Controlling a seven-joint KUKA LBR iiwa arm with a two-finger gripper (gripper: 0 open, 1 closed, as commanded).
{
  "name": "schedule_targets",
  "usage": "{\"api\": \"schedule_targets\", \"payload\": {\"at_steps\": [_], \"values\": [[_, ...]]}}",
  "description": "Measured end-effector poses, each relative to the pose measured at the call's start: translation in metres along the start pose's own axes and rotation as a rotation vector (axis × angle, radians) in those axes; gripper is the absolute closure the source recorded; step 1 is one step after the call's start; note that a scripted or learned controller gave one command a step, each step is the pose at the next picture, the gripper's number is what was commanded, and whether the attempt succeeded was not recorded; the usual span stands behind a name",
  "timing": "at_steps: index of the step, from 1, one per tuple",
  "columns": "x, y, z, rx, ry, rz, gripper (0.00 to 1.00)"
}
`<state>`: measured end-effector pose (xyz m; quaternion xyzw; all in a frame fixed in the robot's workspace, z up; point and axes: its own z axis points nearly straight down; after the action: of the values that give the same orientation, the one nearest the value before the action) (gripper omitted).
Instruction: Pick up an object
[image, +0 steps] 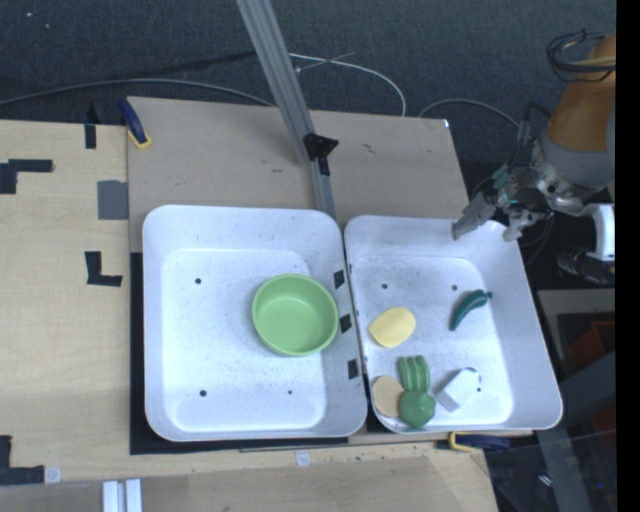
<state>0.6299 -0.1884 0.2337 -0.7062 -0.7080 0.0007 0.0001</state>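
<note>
My gripper (490, 222) hangs over the far right corner of the right bin (500, 262), its two fingers spread apart with nothing between them. Below it in that bin lie a dark green pepper-like piece (467, 307), a yellow lemon-shaped piece (392, 326), a green ribbed piece (413, 373) with a green ball (417, 408) against it, a pale yellow round piece (386, 393) and a small grey-white block (458, 388). A green bowl (294, 315) sits in the left bin (190, 300).
A grey metal pole (285, 85) slants down to the bins' far edge at the middle. The arm's orange band (585, 110) is at the right edge. Cables (360, 75) lie on the dark floor behind the bench.
</note>
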Motion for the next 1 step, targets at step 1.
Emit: {"api": "schedule_targets", "payload": {"at_steps": [1], "values": [[0.0,0.0,0.0,0.0,0.0,0.0,0.0]]}}
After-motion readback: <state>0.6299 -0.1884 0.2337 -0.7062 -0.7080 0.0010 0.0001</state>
